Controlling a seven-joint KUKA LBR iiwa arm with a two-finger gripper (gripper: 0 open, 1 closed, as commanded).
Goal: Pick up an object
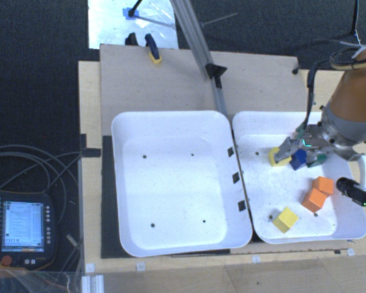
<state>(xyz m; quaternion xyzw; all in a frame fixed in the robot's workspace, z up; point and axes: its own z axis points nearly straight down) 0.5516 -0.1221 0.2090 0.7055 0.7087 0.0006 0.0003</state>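
The arm (354, 96) reaches in from the right, its orange band above the grey wrist, and its gripper (300, 153) is down inside the right bin (348, 224), over the far middle of that bin's floor. A blue block (299, 159) sits right at the fingertips, and it looks as if it is between them, though the view is too coarse there to be sure; whether the fingers are closed on it or merely standing around it I cannot tell. Just to the left of the blue block, touching or nearly touching it, lies a small yellow piece (277, 157).

Nearer in the same bin, an orange block (318, 193) rests toward the right side, and a yellow block (286, 219) lies near the bin's near edge, to the left of the orange one and apart from it.

The left bin (125, 139) lies beside the right bin, their edges meeting at the middle of the bench (256, 78). On the floor to the left of the bench, a control pendant (19, 229) with a lit screen lies among grey cables (43, 163).
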